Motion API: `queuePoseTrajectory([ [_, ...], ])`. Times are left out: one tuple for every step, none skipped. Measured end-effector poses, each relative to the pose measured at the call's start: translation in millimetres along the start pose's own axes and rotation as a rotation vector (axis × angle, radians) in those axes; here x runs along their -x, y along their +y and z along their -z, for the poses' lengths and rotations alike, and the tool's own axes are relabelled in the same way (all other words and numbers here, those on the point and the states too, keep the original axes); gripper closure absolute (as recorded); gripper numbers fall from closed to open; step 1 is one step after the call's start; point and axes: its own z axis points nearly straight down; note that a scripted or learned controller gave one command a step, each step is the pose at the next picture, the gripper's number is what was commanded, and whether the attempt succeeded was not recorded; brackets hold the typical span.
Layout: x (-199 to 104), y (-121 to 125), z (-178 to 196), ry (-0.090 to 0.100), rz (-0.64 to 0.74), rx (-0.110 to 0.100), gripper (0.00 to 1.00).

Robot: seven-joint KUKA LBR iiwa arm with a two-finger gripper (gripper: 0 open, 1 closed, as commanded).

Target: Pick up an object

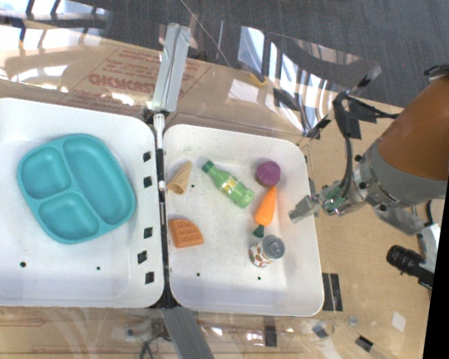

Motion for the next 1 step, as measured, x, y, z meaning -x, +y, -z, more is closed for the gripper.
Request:
queuePoseTrajectory([
  [23.4, -3.4, 97.5, -0.005, -0.259, 0.008, 1.00],
])
